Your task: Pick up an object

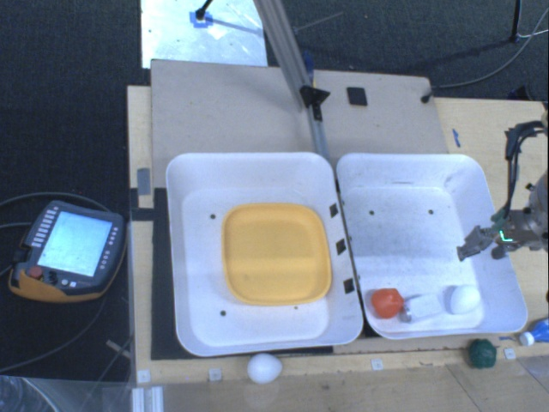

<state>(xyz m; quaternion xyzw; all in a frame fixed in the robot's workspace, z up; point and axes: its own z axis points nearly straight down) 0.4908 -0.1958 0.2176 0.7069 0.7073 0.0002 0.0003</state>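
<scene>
Overhead view of the tabletop (390, 110) with two white bins side by side. At the right edge of the frame you see the gripper (473, 249) poised at the right wall of the right bin (412, 221), above its lower half; you cannot tell from here whether it is spread or pressed together, and nothing shows in its grasp. The pickable things lie in a row along that bin's lower edge: a red ball (386, 302) at the left, a small clear bottle (419, 307) beside it, and a white egg-shaped object (463, 299) at the right, nearest the gripper. Judged from this layout, the pick is not yet made. The left bin (193, 230) carries a yellow plate (277, 253) lying flat at its centre. A second white egg (264, 368) sits outside the bins at the lower middle of the frame, and a dark green ball (482, 353) at the lower right.
</scene>
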